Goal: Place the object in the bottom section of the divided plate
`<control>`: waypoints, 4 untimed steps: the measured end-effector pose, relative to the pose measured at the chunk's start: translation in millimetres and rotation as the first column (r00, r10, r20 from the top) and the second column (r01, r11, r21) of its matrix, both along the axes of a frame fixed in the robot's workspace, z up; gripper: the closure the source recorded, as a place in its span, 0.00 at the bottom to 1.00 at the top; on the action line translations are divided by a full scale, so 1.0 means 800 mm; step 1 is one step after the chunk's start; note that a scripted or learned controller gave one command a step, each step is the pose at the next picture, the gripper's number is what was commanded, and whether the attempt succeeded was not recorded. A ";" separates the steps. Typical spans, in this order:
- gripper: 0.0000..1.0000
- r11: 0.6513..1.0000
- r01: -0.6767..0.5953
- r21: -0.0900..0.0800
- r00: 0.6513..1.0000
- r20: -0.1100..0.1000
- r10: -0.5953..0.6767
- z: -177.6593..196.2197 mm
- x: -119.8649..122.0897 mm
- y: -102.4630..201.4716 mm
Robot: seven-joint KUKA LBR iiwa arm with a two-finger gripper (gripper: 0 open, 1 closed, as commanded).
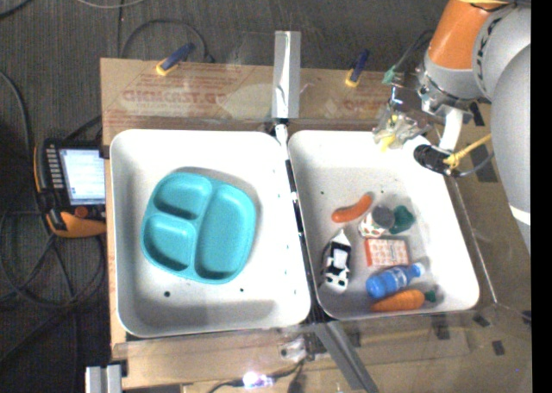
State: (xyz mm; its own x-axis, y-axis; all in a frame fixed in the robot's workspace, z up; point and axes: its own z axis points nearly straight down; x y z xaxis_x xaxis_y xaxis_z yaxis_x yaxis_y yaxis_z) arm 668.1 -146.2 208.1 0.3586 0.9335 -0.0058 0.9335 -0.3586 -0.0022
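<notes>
Camera view, from above: a turquoise divided plate [200, 226] lies in the left bin [125, 167]. The right bin [448, 202] holds a sausage [353, 208], toy cow [337, 265], blue bottle [392, 280] and carrot [398, 300], clustered toward 5 o'clock. The gripper [398, 128] hangs over that bin's rim at 12 o'clock; whether it is open or closed, I cannot tell. Crowding risks a grasp snagging a neighbour or slipping.

The arm [504, 55] runs off the right edge — the gripper [398, 130] is too small and cluttered to read.
</notes>
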 end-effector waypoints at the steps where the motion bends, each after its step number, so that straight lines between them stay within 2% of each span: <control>1: 1.00 0.986 -0.165 0.005 0.986 0.000 0.165 -0.032 -0.013 0.107; 2: 1.00 0.923 -0.385 0.007 0.923 0.001 0.385 -0.032 -0.081 0.214; 3: 0.00 0.923 -0.385 0.007 0.923 0.001 0.385 -0.032 -0.081 0.213; 4: 1.00 0.923 -0.385 0.010 0.923 -0.001 0.385 -0.022 -0.081 0.214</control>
